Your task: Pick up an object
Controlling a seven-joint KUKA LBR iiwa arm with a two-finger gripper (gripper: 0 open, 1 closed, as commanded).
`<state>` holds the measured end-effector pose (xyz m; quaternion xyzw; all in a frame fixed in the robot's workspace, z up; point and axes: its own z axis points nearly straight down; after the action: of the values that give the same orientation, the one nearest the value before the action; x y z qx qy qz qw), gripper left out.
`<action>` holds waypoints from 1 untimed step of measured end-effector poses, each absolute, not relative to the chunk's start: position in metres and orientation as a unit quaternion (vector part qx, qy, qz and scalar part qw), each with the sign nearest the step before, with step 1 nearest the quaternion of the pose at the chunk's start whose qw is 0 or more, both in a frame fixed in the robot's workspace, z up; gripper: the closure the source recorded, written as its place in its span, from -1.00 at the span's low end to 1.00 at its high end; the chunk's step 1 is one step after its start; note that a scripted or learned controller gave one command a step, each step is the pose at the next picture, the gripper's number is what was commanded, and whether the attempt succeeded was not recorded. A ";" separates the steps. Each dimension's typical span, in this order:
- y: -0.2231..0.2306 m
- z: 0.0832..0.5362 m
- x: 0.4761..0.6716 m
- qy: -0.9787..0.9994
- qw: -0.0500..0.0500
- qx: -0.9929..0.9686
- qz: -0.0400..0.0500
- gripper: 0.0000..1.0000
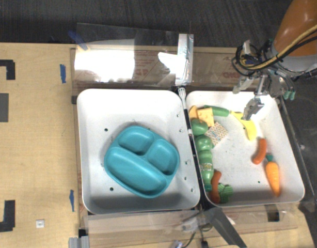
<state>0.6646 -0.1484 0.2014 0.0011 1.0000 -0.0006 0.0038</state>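
We look down on 2 shallow white bins set side by side on a wooden bench [29,154]. The left bin [91,107] holds 1 teal plastic tray with 3 compartments [142,160], lying tilted across the bin floor. The right bin [290,190] holds the small toy foods. Along its left wall we see a yellow wedge like cheese [204,116], a long green vegetable piece [216,110] just beside it, a speckled pale square packet [217,133], and a column of green rounded pieces [203,149] running toward the near edge, ending by a red-orange piece with a green leafy top [219,187]. Toward the right wall lie a small orange-red sausage-shaped piece [259,151] and, just below it, an orange carrot with a green cap [272,175].

The grey arm with its orange band [298,19] reaches in from the right, trailing yellow and blue cables [256,58]. Its 2-finger gripper [252,109] hangs over the far part of the right bin, directly above a yellow banana-shaped piece [249,128]. One metal finger [253,106] shows with its tip at the banana's upper end; we cannot tell whether the gripper is spread or closed, nor whether it touches the banana.
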 end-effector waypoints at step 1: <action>-0.167 0.090 0.612 1.000 0.006 -0.021 -0.001 -1.00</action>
<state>0.6123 -0.1670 0.0905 -0.0211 0.9998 -0.0010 0.0056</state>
